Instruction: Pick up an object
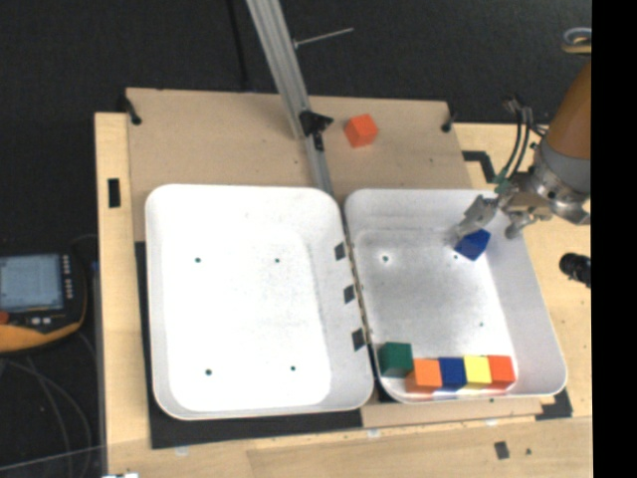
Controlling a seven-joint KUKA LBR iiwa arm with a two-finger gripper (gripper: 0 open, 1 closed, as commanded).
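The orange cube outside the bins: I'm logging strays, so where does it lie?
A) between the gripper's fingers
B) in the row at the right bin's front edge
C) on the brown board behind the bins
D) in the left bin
C: the orange cube sits alone on the brown board, behind the right bin and apart from both bins.

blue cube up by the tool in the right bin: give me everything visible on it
The blue cube is small, solid blue and matte, probably plastic or foam, with no markings visible. It sits tilted, one corner pointing down, over the upper right part of the right bin, right at the tip of the tool. Whether it is gripped, lifted or resting on the bin floor cannot be told. It is apart from the row of blocks along the bin's near wall.
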